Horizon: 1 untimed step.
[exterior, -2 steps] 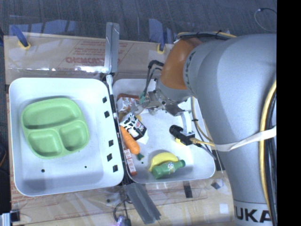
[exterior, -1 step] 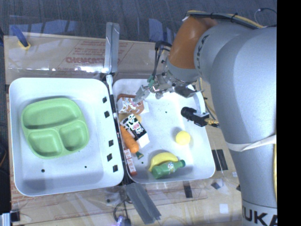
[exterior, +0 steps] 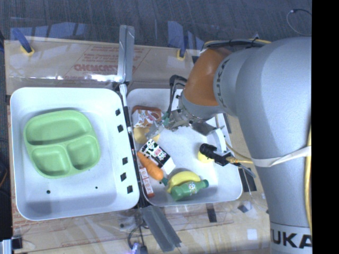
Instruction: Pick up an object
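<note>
My gripper reaches down into the back left part of the right bin, under the orange wrist band. Its tip is right beside a crinkly clear snack bag that lies against the bin's left wall. In front of the gripper lie a black-and-white patterned carton and an orange carrot. Further forward, a yellow banana-like fruit sits on a green bottle.
The left bin holds a green divided plate. A small red packet lies by the right bin's front left corner. The big grey arm covers the bench's right side.
</note>
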### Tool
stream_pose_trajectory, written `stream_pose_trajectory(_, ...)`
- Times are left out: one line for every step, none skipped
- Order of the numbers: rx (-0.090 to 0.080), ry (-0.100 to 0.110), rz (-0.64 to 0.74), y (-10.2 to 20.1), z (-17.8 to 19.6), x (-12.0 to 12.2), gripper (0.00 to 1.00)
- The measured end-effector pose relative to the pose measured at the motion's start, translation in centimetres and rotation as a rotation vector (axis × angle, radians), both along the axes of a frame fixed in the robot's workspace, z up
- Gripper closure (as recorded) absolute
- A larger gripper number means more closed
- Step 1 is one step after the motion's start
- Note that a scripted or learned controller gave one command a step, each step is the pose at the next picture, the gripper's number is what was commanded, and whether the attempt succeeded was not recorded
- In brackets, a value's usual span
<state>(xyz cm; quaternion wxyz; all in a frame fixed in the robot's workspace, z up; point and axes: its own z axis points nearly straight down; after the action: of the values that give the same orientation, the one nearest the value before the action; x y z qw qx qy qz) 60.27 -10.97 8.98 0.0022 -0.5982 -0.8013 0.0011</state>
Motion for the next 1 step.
stream_pose_trajectory(0.001,0.003,0.005,0.09,0.84,0.03,1.00)
